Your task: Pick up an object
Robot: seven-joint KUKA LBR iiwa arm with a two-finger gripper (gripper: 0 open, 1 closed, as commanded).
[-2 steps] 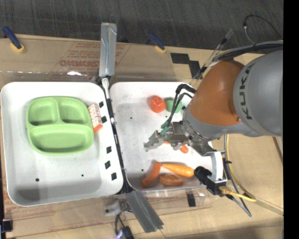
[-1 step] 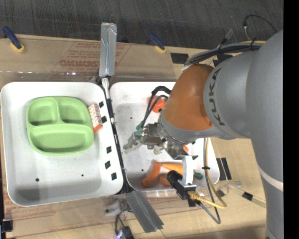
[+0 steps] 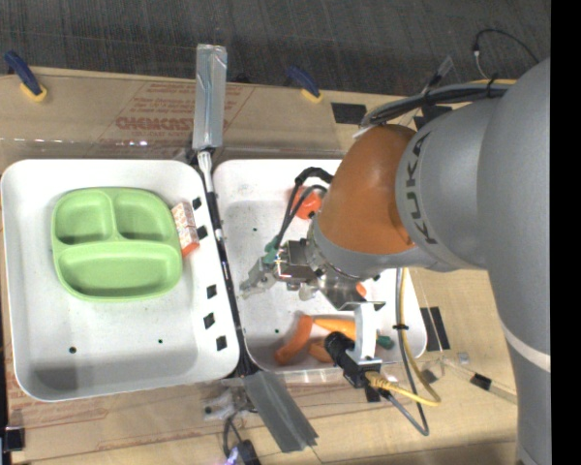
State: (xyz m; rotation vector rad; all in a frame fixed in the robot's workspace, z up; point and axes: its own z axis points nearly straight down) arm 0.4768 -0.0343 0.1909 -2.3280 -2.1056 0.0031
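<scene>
The likeliest targets lie in the right bin (image 3: 234,194): an orange carrot-shaped toy (image 3: 292,341) rests near the bin's front wall, with another orange piece (image 3: 335,327) just beside it, partly behind the arm's black and white wrist hardware, and a further orange-red object (image 3: 305,200) peeks out near the far wall, mostly hidden by the orange band of the arm (image 3: 368,197). The end effector (image 3: 259,275) sits low over the bin's middle, pointing toward the divider between the bins; it is small and cluttered with cables here, so I cannot tell how it is set, and nothing can be made out in it. My judgement is that this is the reaching or descending step, with the grasp itself not yet made. The next move calls for lining up over one item, probably the carrot toy, which is near but not beneath the tool, and then dropping squarely enough to catch it without pushing it against the wall. In the left bin (image 3: 19,289) a green divided tray (image 3: 116,242) lies flat, with a small orange and white packet (image 3: 185,229) touching its right edge, well apart from the arm.
</scene>
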